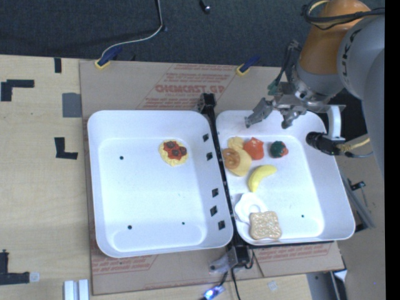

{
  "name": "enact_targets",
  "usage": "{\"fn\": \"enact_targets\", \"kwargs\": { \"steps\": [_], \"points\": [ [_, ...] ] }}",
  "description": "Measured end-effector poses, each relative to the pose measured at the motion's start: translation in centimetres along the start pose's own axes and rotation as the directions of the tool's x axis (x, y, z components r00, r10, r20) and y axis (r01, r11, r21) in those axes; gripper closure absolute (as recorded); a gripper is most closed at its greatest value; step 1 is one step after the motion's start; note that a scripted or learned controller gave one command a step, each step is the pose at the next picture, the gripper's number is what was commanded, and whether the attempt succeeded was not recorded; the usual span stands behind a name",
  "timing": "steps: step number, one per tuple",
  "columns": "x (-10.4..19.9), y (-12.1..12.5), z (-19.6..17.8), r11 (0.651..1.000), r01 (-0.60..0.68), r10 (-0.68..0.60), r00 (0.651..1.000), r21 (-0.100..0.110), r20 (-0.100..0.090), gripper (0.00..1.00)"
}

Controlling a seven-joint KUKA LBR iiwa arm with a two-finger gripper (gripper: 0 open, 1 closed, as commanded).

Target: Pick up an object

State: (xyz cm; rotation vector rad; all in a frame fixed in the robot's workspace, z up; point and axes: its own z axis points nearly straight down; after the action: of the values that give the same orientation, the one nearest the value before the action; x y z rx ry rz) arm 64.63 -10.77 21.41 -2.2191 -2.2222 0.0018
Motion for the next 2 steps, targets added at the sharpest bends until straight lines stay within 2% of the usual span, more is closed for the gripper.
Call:
{"fn": "enact_targets", "kwargs": {
  "steps": [1, 2],
  "points": [
    [7.6, -5.1, 0.8, 1.000, 0.006, -0.006, 1.000, 0.003, -0.003, 0.00],
    [3.6, -2.5, 3.2, 1.000, -0.002, 0.002, 1.000, 0.002, 0.002, 0.00]
  ]
}}
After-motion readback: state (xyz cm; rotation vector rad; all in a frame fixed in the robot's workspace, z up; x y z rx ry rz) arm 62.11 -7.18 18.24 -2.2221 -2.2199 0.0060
